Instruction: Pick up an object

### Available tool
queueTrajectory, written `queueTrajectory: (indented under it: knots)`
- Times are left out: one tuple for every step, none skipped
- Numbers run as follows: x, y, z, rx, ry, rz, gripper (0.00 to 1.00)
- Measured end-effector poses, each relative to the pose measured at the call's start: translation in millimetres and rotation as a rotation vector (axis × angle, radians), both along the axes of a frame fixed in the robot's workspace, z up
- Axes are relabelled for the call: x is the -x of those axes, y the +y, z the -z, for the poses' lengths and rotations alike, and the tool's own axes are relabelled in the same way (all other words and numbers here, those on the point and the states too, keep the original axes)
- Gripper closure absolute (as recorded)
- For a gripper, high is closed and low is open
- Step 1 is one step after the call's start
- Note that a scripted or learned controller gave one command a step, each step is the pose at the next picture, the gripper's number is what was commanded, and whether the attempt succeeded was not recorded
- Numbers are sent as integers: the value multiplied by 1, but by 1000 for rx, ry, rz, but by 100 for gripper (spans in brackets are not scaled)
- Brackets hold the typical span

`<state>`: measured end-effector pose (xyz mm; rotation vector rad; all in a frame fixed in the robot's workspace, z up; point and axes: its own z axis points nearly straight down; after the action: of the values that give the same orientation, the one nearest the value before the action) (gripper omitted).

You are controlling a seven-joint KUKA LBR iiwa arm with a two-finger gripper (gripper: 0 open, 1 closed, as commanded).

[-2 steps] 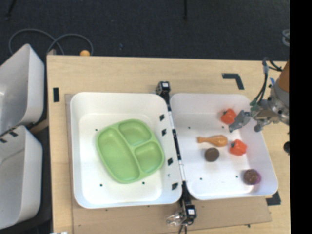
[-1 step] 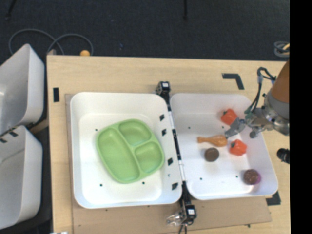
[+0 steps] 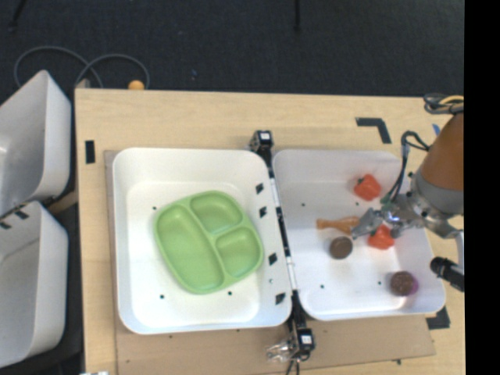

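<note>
The hand (image 3: pixel 378 225) sat low in the right bin (image 3: pixel 312 287), among the objects; whether it was wide or narrow could not be told. A red block (image 3: pixel 382 240) lay just beside it, an orange stick (image 3: pixel 337 224) to its left. Another red block (image 3: pixel 367 186) lay above, a brown ball (image 3: pixel 341 248) and a purple ball (image 3: pixel 403 283) below. The left bin (image 3: pixel 141 303) held a green tray (image 3: pixel 206 241).
</note>
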<state>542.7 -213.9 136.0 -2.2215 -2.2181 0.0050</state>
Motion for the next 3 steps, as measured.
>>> queueTrajectory:
  knots:
    - [-6,-7,14,18,-29,3,0]
    - [-9,-9,1,23,-40,7,100]
    - [-19,-7,-48,2,-10,-4,100]
